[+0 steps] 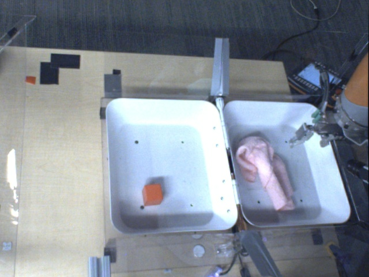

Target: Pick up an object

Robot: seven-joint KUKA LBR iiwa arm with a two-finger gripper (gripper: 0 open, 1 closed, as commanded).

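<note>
A crumpled pink cloth (264, 169) lies in the right bin (323, 212), stretching from its middle toward the front. A small orange block (153, 194) sits in the left bin (173, 117) near its front left corner. My gripper (312, 136) hangs over the right bin's far right side, up and to the right of the pink cloth and apart from it. Its fingers (300, 135) stand open with nothing between them.
A grey metal bar (221, 68) runs back from the seam between the two bins. Black shapes (56, 67) and a small orange mark (30, 80) lie on the wooden bench at the far left. Cables and a device (311, 77) sit beyond the right bin.
</note>
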